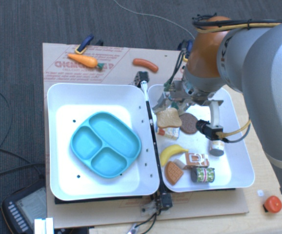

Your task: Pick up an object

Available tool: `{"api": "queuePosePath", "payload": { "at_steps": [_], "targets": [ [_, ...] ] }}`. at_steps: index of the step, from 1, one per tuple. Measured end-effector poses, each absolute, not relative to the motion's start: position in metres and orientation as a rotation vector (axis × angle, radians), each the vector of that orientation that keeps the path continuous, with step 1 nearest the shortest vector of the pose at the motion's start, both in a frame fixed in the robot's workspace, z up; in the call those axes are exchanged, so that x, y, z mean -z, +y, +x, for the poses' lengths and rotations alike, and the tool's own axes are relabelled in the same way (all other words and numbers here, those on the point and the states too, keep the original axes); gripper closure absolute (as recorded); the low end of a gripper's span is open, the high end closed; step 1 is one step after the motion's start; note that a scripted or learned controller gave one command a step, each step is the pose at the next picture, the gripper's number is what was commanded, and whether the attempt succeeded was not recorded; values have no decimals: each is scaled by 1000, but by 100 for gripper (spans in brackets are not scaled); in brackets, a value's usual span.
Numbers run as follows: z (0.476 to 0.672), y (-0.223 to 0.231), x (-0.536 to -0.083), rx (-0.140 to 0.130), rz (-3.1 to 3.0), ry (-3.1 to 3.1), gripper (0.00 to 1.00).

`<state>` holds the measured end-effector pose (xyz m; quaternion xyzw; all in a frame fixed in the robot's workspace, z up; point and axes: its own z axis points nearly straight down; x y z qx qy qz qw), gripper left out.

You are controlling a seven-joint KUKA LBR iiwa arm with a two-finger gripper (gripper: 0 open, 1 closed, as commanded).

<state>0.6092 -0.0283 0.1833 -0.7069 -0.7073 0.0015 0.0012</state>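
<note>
Jaws [172,103], hidden under the wrist so their state is unclear, hover over a flat bread slice [169,117].

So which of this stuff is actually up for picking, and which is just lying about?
In play, right bin:
- bread slice
- brown cookie
- banana
- can
- small carton
- gripper above them

Lying about:
- blue tray, left bin
- carrot and sausage on the board
- orange cap

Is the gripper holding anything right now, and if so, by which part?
Cannot be told: the gripper hangs right above the bread slice, with the wrist hiding any contact.
</note>
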Motion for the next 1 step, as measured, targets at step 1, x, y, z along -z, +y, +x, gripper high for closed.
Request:
{"api": "queuePosePath", "payload": {
  "at_steps": [1],
  "targets": [
    [645,38,-246,1,-2220,-2225,100]
  ]
}}
